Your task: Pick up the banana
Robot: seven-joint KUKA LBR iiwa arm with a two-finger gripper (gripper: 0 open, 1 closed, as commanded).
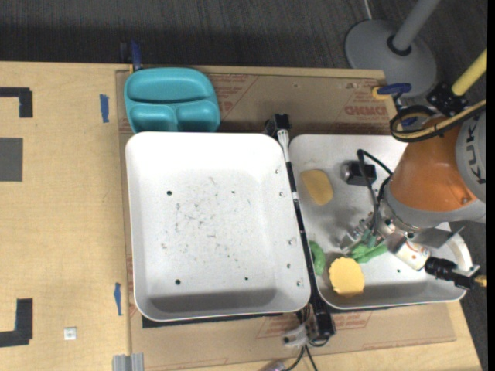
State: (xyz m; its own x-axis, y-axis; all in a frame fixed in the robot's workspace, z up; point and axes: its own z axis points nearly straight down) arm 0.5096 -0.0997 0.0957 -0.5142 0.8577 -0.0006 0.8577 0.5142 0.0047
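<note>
Reach step, no grasp yet. Tool [363, 234] sits low in the right bin [433, 296] over a green item [363, 250]; can't tell its state. Likely banana [346, 276] lies just beside it, near the front wall. Next: shift over it.

Arm [448, 176] cut off at right edge; green item [363, 250] partly hidden beneath wrist.

The two bins were white, the left bin [209, 222] speckled with faint dark marks, the right bin [340, 149] holding a pale yellow piece [316, 186], a brighter yellow piece [346, 276] and something green [363, 250]. A teal tray [171, 99] sat far left. The arm's band [429, 180] was orange, over tan cardboard [62, 207] with blue tape [104, 107].
</note>
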